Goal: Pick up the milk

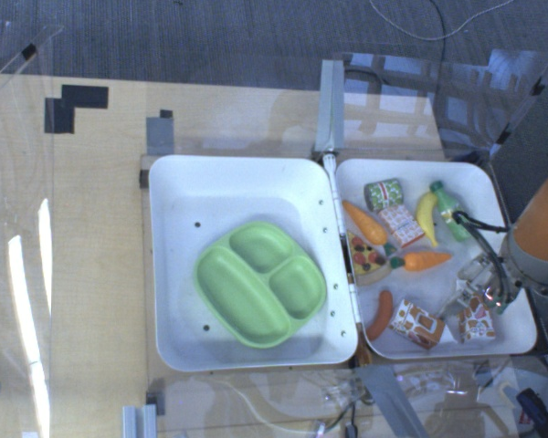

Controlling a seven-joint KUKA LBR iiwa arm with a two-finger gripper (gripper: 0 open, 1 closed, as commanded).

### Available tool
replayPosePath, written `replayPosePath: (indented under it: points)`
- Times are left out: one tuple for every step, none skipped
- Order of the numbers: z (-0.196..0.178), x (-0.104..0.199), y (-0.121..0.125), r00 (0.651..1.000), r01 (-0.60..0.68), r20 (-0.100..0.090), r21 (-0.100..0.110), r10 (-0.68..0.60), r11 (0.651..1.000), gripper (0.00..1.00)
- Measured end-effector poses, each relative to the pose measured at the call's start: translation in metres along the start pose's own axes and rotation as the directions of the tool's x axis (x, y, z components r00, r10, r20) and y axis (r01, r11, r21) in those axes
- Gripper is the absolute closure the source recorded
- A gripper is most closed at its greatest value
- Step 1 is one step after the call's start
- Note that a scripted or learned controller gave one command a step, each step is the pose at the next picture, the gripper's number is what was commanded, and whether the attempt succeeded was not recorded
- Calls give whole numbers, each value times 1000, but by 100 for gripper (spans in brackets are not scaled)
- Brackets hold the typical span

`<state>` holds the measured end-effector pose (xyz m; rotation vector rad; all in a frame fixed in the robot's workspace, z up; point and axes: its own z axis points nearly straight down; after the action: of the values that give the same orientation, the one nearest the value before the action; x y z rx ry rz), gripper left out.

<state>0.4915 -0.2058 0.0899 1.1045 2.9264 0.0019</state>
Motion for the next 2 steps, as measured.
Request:
replayPosePath:
  points:
    - [-13,-3,3,1000,0,9,-7,0,1000,100]
    - [-13,-3,3,1000,0,8,-6,0,1000,0]
